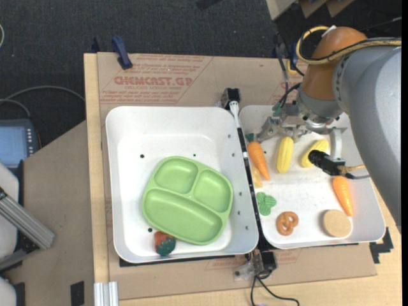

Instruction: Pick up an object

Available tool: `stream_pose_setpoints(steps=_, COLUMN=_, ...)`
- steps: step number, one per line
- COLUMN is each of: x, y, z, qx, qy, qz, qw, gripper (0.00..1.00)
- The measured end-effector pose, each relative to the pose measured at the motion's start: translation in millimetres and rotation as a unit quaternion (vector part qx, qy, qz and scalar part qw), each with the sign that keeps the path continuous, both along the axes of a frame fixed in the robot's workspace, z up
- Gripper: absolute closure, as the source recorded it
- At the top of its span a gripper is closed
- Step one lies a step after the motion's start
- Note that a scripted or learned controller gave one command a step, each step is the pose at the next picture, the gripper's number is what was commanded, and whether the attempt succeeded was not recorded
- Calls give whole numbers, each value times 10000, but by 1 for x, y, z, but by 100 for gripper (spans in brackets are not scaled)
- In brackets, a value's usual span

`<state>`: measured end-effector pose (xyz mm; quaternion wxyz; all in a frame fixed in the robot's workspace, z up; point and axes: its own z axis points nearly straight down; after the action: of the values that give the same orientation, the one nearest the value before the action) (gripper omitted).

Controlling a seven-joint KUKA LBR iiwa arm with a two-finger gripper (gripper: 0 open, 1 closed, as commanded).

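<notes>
Two white bins sit side by side on a brown board printed in red, which reads roughly "CHEMCAST G.B" with smaller lines I can't read. Left bin: a green divided plate takes the near-centre, leaving bare floor along the far wall and the left side; a small red-and-green piece (strawberry, maybe) is tucked at the plate's near-left edge, close to the near wall. Right bin: crowded at the far end, more open in the near-middle. A carrot lies along the left wall by the divider, corn just right of it, a yellow piece further right, partly hidden. A second carrot lies near the right side, with a tan round at the near-right, a pretzel near-centre and a green leafy bit by the left wall. The arm comes in from the right over the far end of the right bin. The gripper hangs just above the far tip of the corn, between the two carrots, but whether it is spread or pressed together I cannot tell, and nothing is visibly pinched in it.
</notes>
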<state>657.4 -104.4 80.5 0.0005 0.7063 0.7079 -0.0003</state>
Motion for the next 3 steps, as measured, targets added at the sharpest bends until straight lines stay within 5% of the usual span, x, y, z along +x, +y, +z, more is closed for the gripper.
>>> stream_pose_setpoints(steps=1, x=-57, y=-44, z=4, qx=4, qy=21, qz=-36, qw=10000, gripper=0)
stream_pose_setpoints(steps=2, x=10, y=-57, z=5, qx=-9, qy=-35, qz=3, qw=10000, gripper=0)
stream_pose_setpoints(steps=3, x=-13, y=-50, z=4, qx=9, qy=17, qz=-16, qw=10000, gripper=0)
